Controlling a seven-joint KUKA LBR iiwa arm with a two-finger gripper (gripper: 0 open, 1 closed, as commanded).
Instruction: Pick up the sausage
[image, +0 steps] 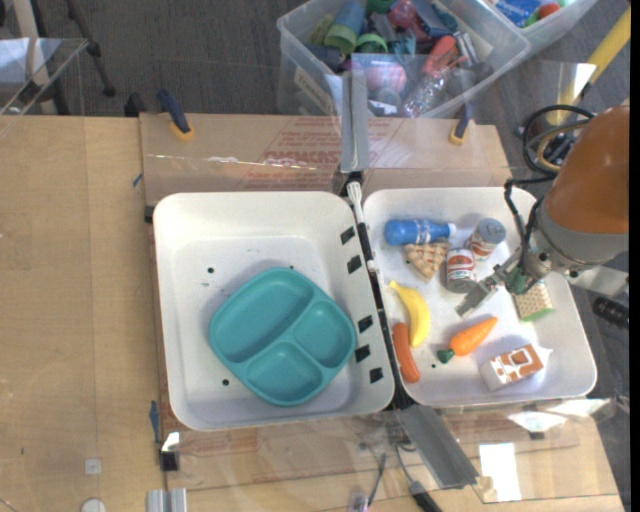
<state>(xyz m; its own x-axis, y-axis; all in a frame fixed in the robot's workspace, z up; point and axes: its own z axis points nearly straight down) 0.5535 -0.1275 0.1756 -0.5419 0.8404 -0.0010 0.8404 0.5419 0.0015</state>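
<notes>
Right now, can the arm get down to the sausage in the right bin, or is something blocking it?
Probably yes. The sausage lies uncovered by the right bin's left wall, with the banana touching its upper end. The gripper hovers further right, above the cans. The close wall and banana may crowd the grasp.

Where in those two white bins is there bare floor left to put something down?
Left bin: a bare strip above the teal tray, along the back wall. Right bin: only a small patch between the carrot and carton; its back half is crowded under the gripper.

Glossy plastic sausage (404, 352), smooth white bins (180, 300)
</notes>
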